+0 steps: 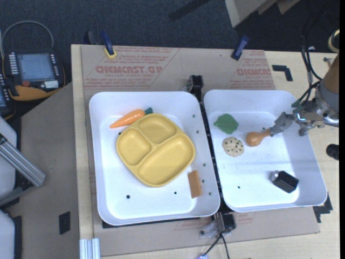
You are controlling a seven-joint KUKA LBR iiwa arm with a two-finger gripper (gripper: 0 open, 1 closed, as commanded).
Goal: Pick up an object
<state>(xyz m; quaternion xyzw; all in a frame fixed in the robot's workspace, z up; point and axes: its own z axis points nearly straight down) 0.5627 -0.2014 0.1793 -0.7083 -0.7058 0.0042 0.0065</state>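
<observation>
In the right bin (307,161) lie a green leaf-shaped piece (226,123), a speckled round cookie (233,146), an orange-brown drumstick-shaped toy (257,138) and a small black block (284,181). My gripper (289,128) hangs over the bin's upper right part, open, with nothing between its fingers. One finger (280,125) points down-left and its tip ends just right of the drumstick toy's thin end. The left bin (102,144) holds a yellow divided plate (156,150), an orange carrot (128,117) by the plate's upper left, and a small brown block (194,184) at its lower right.
The two bins meet at a narrow dark seam (207,150) on a cardboard-covered bench. Blue clamps (109,45) grip the bench's far edge. The arm and its cables (323,99) come in from the right. A control pendant (33,69) sits off the bench at far left.
</observation>
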